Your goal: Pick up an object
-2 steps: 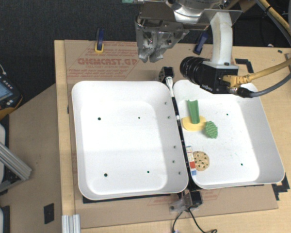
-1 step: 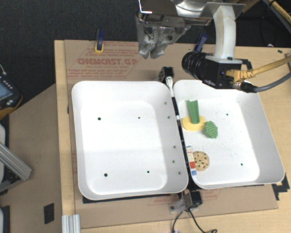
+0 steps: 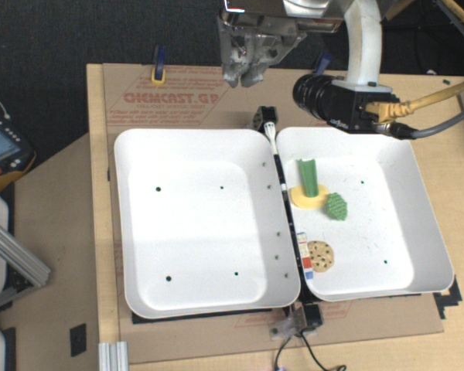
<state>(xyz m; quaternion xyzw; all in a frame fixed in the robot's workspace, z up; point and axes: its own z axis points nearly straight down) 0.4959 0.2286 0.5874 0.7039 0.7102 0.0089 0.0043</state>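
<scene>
In the camera view, the end effector (image 3: 243, 72) is being held above the table beyond both bins, its grip state not discernible, while the green block (image 3: 307, 177), judged light and stiff, is lying in the right bin (image 3: 402, 207), best taken across its narrow sides.

hand (image 3: 243, 72) above bench | green block (image 3: 308, 176), cookie (image 3: 319, 255) in right bin (image 3: 402, 207)

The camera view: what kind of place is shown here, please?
Probably a robot test bench in a laboratory: two white bins on a cardboard sheet, small toy foods in the right one, and cables near the arm.
</scene>
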